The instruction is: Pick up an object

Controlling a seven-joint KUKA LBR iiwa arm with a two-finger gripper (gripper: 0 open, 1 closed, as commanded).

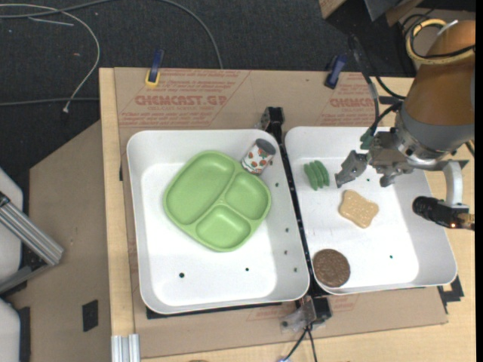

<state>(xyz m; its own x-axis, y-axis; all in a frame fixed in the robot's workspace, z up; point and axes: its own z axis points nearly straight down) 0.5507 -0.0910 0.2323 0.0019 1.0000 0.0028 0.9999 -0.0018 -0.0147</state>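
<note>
Left bin [151,277]: green divided plate [217,200]; a small patterned cup [259,155] tipped at the plate's far right edge.
Right bin [430,270]: green ridged piece [318,173] far left, tan toast-shaped piece [358,208] mid, brown disc [330,267] near left.
Gripper [371,169]: above the toast's far side, holding nothing; fingers apart, tips hard to make out.
Arm [441,81]: cut off at the right.

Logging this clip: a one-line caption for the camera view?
Gripper hovers over the right bin near green toy, toast and brown disc.
</note>
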